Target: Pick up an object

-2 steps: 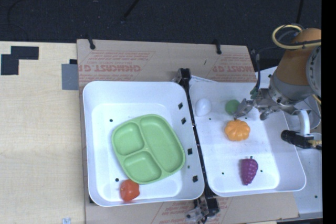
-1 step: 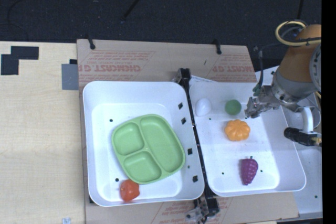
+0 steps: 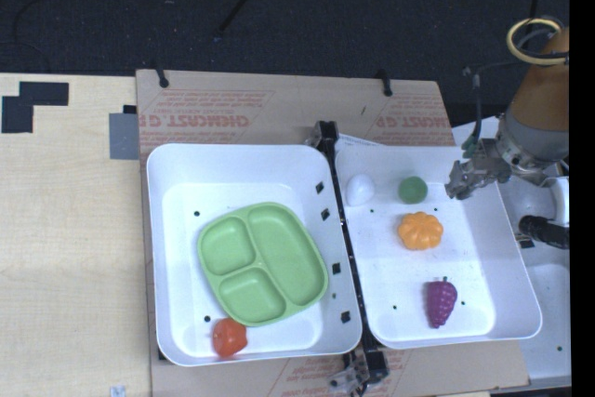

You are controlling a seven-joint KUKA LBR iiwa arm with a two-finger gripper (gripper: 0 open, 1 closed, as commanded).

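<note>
Down front, purple plastic grape bunch [image 3: 441, 302] sits in the right white bin [image 3: 516, 293], orange pumpkin-shaped toy [image 3: 420, 231] behind it. Grey two-finger gripper [image 3: 462, 182] hovers near the small green ball [image 3: 413, 190], can't tell if it's open.

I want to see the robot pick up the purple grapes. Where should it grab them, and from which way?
Probably around the wide middle of the grapes, coming straight down from above. They lie flat on the floor of the right bin, stem end pointing away toward the orange pumpkin, with bare floor on both sides, so the jaws could close across the narrow width. The gripper is up near the bin's far right corner.
</note>
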